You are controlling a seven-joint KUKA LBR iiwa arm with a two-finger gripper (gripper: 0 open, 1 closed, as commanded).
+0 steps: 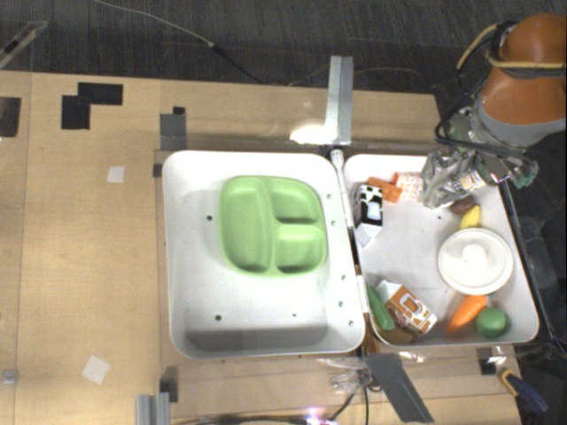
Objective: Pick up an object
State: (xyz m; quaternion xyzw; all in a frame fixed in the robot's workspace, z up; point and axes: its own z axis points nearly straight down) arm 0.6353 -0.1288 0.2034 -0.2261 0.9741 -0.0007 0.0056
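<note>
My gripper [446, 182] hangs low over the far right corner of the right bin [416, 237], below the grey and orange wrist. Right beside it lie a pink and white packet [409, 184], an orange block [383, 188] and a black and white box [369, 204]. A yellow banana [470, 216] and a small brown item [461, 204] sit just in front of the gripper. Whether anything is gripped is hidden by the wrist.
The right bin also holds a white round bowl [475, 259], a carrot [467, 311], a green ball [492, 322], a brown packet [410, 312] and a green cucumber [379, 309]. A green divided plate [270, 224] lies in the left bin [190, 264].
</note>
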